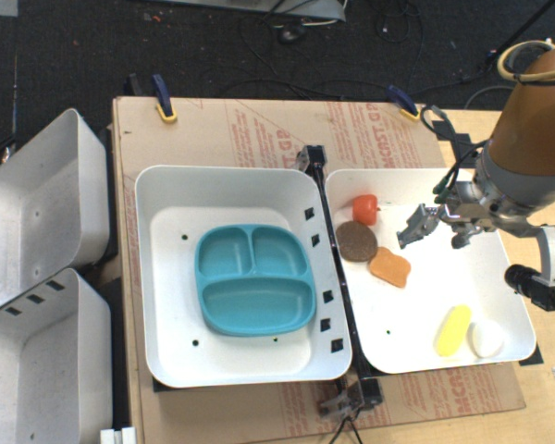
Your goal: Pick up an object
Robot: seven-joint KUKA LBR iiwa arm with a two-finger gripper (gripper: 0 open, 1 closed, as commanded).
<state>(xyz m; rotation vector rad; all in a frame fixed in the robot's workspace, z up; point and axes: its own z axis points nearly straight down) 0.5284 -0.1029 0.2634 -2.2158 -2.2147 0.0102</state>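
Over the right bin point(416, 363), hand point(437, 226) spread, gripping nothing, beside brown disc point(356, 240), orange wedge point(389, 268), red tomato point(365, 209), yellow banana shape point(452, 330).

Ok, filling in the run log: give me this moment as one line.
claw: open, above right bin, holding nothing | nearest: orange piece, brown disc | left bin: blue tray

the divided tray point(255, 281) is teal, and the 2 bins point(157, 248) are white. the round patty point(357, 241) is brown.
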